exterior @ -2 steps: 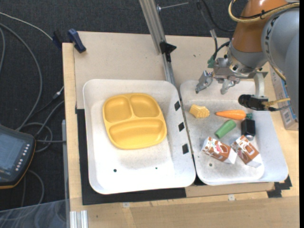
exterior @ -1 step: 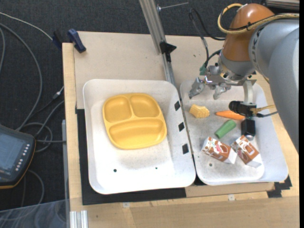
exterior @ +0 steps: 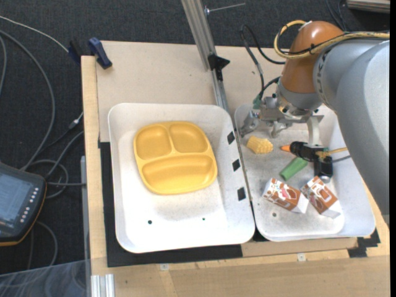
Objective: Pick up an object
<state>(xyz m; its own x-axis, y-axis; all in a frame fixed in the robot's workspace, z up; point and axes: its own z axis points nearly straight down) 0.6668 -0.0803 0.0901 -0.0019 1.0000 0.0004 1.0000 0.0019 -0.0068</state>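
Observation:
In the right bin (exterior: 352,224), a yellow toy corn cob (exterior: 260,145) lies near the far left corner. Just behind and above it hangs my gripper (exterior: 262,126), its fingers spread open and nothing between them. A green block (exterior: 292,167) lies slanted in the middle of the bin. Two small brown-and-white cartons (exterior: 284,195) (exterior: 320,195) rest side by side nearer the front. The grey arm with its orange band (exterior: 312,42) comes in from the right and hides the bin's far right part.
The left bin (exterior: 124,228) holds a yellow divided plate (exterior: 175,156). A metal post (exterior: 198,17) rises behind the gap between the bins. A blue clamp (exterior: 99,51) sits at the bench's far left corner.

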